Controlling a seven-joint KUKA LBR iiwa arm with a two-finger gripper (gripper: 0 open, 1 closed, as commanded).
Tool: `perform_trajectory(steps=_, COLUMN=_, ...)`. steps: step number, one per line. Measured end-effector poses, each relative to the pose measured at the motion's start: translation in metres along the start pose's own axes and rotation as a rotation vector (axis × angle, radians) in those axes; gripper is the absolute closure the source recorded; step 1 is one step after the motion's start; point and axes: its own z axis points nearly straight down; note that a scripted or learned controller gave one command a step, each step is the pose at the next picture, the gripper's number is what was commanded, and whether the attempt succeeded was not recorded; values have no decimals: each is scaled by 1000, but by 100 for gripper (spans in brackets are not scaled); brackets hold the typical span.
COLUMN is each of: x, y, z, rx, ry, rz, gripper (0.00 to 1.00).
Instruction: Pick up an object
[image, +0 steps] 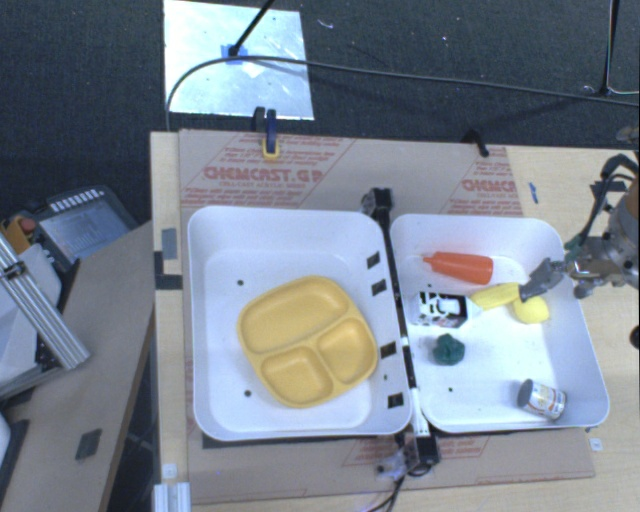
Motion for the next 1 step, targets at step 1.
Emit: perform_trajectory(steps=1, x=-2, y=9, z=56, rx=3, ry=1, rz=2, gripper=0)
